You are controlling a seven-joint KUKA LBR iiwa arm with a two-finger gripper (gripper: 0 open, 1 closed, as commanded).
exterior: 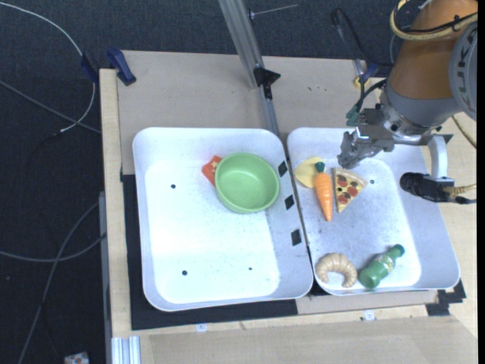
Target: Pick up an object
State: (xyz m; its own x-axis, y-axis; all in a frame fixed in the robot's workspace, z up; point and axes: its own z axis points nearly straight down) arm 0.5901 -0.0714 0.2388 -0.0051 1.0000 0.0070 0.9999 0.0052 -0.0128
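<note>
gripper: dark two-finger unit on grey arm with orange band, positioned low over far end of right-hand shallow white bin. jaw state: cannot tell; tips merge into one dark mass from this angle, nothing visibly held between them.

candidate objects, right bin:
- triangular toy pizza slice with red toppings: just beside and below gripper; nearest target, judged most likely pick.
- orange toy carrot with green top: lying lengthwise, touching pizza slice along one edge.
- pale yellow rounded toy piece: partly under carrot top, against bin's left wall.
- tan toy croissant and green toy bottle: close together at near edge, well apart from gripper.

left-hand shallow white bin: round green plastic bowl, covering most of small orange-red object.

placement rationale, judged: loose scatter, flat-lying items, suited to top-down grasp. risk: carrot contact may disturb pizza slice during closing.
</note>
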